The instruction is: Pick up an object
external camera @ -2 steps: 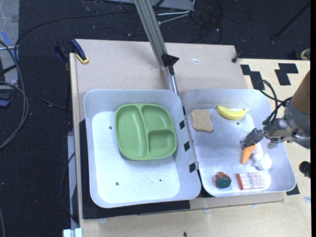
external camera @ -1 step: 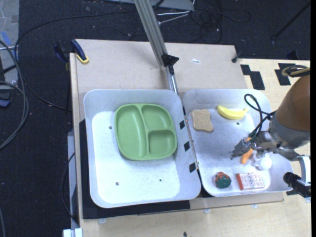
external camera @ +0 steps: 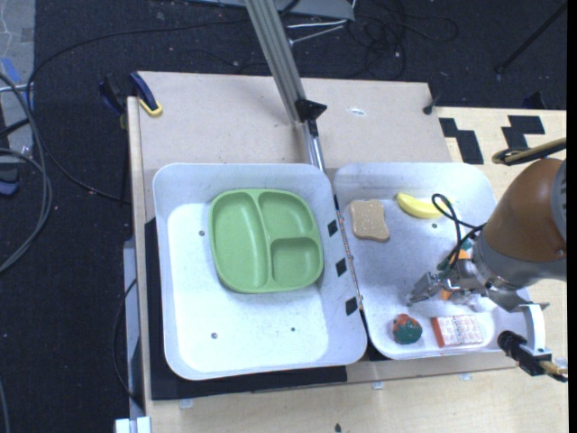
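In the right bin [external camera: 379, 183] lie a slice of bread [external camera: 370, 220], a yellow banana [external camera: 418, 206], a small red and green ball-like toy [external camera: 407, 328] and a flat red and white packet [external camera: 460, 330]. My gripper [external camera: 439, 284] hangs low over the bin floor, just above the toy and the packet and left of the arm's orange band. It touches none of them as far as I can tell, and nothing shows between its fingers.
The left bin [external camera: 180, 269] holds a green divided plate [external camera: 268, 240]. A slanted metal pole [external camera: 279, 52] crosses the bench behind the bins. A yellow and blue tool [external camera: 144, 96] lies at the bench's far left corner.
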You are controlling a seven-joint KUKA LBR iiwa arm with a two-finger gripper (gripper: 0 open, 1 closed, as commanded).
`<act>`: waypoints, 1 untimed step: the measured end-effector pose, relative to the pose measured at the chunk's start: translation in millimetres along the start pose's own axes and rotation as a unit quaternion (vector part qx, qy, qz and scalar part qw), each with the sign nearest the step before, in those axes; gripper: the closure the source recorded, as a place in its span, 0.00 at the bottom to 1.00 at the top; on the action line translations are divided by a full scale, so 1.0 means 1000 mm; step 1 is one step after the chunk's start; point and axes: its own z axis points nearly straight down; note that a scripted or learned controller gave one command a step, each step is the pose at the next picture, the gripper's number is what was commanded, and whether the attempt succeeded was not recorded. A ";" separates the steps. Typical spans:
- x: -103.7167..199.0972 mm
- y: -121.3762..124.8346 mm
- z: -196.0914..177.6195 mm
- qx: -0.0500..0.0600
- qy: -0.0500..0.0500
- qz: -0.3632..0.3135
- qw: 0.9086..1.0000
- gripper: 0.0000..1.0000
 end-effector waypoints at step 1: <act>0.000 0.001 -0.014 -0.003 -0.001 0.000 1.000 1.00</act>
